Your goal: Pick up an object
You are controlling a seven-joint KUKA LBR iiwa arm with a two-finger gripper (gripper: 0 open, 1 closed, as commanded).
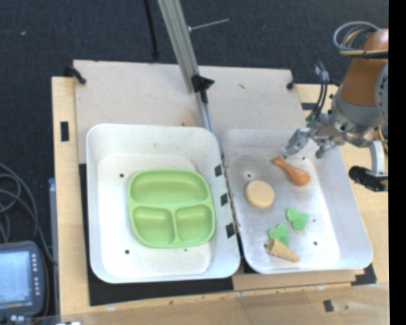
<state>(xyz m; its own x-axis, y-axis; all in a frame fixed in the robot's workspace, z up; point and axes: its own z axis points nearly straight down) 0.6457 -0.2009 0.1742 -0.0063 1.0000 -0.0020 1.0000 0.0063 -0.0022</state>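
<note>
The right bin holds an orange drumstick-shaped toy, a round tan cookie, two small green pieces and a tan cone. My gripper hangs over the bin's far right part, just above and behind the drumstick toy. Its two fingers stand apart with nothing between them. The grey arm with its orange band reaches in from the right edge.
The left bin holds a green divided plate with three compartments. A metal pole rises from the seam between the bins at the back. A small screen sits at the lower left, off the bench.
</note>
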